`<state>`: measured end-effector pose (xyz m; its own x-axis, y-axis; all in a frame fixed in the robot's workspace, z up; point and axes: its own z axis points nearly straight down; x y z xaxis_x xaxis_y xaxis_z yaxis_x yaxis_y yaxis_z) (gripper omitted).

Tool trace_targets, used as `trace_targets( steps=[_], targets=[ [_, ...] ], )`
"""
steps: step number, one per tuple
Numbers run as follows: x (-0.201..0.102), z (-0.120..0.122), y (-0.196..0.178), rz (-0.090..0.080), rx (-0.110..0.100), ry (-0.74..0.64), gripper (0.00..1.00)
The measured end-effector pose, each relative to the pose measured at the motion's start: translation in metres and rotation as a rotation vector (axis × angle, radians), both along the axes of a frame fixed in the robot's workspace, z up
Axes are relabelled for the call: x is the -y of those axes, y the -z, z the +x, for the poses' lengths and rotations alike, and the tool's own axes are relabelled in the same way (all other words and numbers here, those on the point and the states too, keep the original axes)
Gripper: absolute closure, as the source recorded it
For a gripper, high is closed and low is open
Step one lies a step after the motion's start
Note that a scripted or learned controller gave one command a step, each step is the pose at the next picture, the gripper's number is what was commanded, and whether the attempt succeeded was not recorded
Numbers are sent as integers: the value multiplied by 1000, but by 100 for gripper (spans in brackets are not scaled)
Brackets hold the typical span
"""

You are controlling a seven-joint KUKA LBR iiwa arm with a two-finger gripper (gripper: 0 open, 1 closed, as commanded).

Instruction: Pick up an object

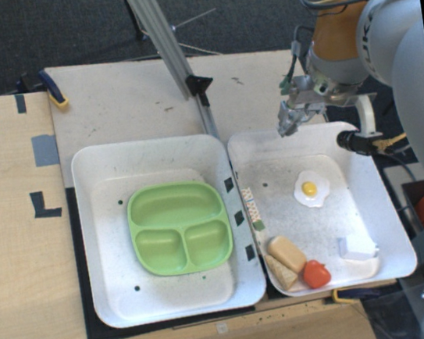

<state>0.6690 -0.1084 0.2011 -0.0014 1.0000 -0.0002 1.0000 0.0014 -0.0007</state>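
Two white bins point(86, 223) share the bench; gripper point(288, 126), grip state unreadable, hovers above the fried egg point(310, 189).

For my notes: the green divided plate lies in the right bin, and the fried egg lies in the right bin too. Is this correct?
One part is wrong. The camera view shows the green divided plate in the left bin, not the right bin. The fried egg does lie in the right bin.

text: none legible | strip point(250, 205) between bins: print too small
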Motion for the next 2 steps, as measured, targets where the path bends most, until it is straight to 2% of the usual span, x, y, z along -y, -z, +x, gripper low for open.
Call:
trace_targets(
  steps=[2],
  targets=[
    [-96,-67,-14,2,-3,-4,100]
  ],
)
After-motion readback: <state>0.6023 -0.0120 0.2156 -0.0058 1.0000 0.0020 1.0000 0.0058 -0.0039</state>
